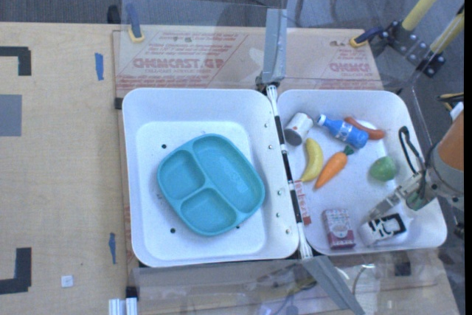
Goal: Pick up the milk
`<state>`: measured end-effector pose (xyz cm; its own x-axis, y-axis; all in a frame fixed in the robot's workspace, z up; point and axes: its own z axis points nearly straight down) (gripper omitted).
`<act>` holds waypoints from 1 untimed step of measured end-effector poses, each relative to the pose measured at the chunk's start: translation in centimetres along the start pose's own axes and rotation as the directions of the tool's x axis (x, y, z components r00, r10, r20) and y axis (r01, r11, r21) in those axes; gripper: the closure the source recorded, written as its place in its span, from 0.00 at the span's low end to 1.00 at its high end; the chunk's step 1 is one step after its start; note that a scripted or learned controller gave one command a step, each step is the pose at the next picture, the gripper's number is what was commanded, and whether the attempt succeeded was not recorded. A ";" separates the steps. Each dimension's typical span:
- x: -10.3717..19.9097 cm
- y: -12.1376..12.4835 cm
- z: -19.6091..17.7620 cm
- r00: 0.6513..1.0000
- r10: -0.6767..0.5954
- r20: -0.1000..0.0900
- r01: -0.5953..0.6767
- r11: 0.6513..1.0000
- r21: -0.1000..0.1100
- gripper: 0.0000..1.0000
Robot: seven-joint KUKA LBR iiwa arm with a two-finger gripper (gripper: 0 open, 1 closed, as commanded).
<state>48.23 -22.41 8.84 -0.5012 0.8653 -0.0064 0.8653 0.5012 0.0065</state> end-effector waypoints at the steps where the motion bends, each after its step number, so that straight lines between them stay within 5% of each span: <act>1: 4.0 6.9 -2.0 0.999 -0.033 -0.003 0.033 0.999 0.003 0.00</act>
<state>52.14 -15.45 10.90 -0.5296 0.8482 -0.0035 0.8482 0.5296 0.0032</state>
